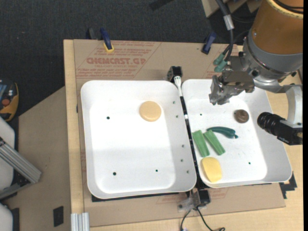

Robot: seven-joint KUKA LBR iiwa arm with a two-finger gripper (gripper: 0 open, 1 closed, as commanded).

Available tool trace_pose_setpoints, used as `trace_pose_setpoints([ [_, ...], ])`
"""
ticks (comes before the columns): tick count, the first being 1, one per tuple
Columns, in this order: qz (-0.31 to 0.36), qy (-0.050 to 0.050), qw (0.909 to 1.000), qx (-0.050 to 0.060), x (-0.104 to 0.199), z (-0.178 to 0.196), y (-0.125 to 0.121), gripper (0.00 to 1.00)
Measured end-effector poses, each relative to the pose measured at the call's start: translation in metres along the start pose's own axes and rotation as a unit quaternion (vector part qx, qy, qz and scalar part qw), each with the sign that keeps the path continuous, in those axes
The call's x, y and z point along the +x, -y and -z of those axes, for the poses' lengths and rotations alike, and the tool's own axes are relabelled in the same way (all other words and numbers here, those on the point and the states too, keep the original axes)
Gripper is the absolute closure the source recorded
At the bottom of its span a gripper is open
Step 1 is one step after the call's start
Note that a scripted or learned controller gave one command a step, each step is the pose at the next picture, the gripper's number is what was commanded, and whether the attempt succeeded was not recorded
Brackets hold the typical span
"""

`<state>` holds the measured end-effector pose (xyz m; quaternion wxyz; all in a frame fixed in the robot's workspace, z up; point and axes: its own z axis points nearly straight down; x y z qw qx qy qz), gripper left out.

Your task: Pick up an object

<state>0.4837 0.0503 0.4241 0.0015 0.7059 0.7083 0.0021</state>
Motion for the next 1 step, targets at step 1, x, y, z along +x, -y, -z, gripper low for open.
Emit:
trace_pose_setpoints([
  [1, -0.002, 0.000, 1.0000, 0.004, 0.0017, -0.0047, 0.0045, 1.00],
])
